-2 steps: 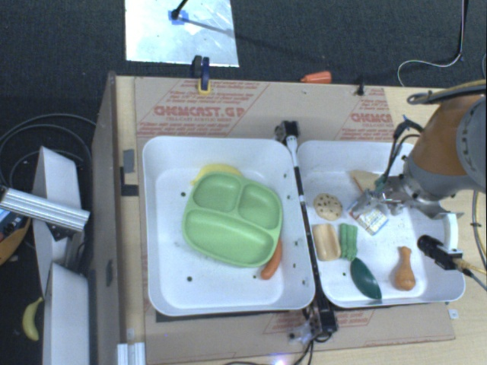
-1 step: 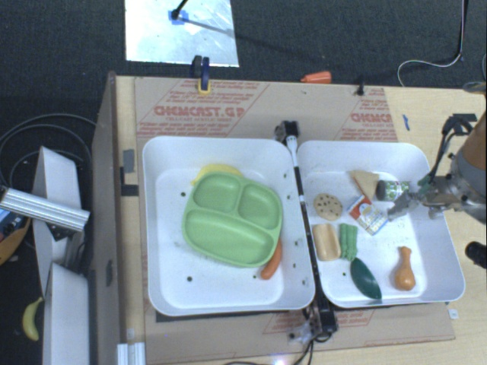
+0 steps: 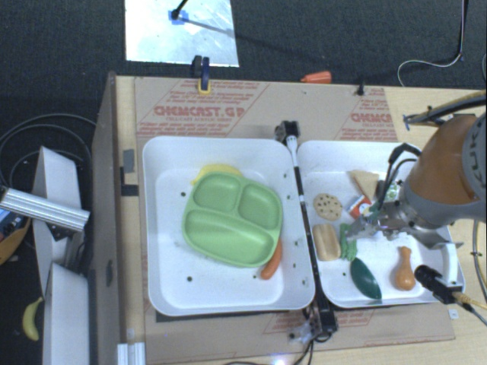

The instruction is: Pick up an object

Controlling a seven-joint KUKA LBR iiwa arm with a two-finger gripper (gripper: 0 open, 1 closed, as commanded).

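Red "CHEMCAST GP" lettering [image 3: 199, 112] marks the brown sheet under both bins. The gripper [image 3: 364, 223] hangs over the right bin [image 3: 335, 166], beside the toy cookie [image 3: 327, 205]. I cannot tell its grip.

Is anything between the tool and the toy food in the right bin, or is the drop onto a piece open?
Nothing visible blocks it. The tool is already low inside the right bin, among the pieces: the bread piece and cookie to its left, the dark green piece just below it.
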